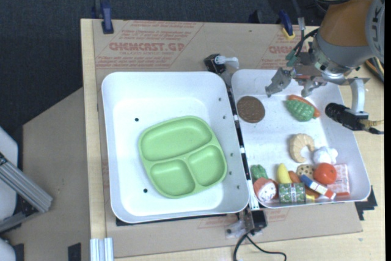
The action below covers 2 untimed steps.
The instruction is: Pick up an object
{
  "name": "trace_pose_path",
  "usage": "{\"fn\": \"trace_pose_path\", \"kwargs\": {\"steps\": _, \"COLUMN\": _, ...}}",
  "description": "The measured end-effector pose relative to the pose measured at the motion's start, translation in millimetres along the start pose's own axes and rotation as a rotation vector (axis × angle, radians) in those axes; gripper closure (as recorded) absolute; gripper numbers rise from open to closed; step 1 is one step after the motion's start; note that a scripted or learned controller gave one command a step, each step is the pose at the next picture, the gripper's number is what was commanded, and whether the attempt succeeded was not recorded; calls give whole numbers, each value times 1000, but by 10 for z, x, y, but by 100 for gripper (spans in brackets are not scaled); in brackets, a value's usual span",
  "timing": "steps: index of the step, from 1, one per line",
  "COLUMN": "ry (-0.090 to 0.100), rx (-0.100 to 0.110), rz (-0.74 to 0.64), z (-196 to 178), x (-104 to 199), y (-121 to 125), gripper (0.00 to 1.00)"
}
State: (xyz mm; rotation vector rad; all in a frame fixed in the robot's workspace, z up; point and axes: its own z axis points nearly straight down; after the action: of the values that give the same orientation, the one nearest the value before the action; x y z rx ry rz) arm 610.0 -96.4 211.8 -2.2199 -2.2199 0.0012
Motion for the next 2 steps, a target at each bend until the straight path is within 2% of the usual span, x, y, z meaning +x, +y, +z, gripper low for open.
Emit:
{"fn": "trace_pose_path", "kwargs": {"steps": 1, "ry": -6, "rx": -4, "rz": 7, "z": 230, "x": -802, "y": 171, "gripper": 0}}
{"fn": "trace_pose_path", "kwargs": {"steps": 2, "ry": 0, "rx": 4, "rz": -1, "z": 1308, "x": -890, "y": 404, "gripper": 0}}
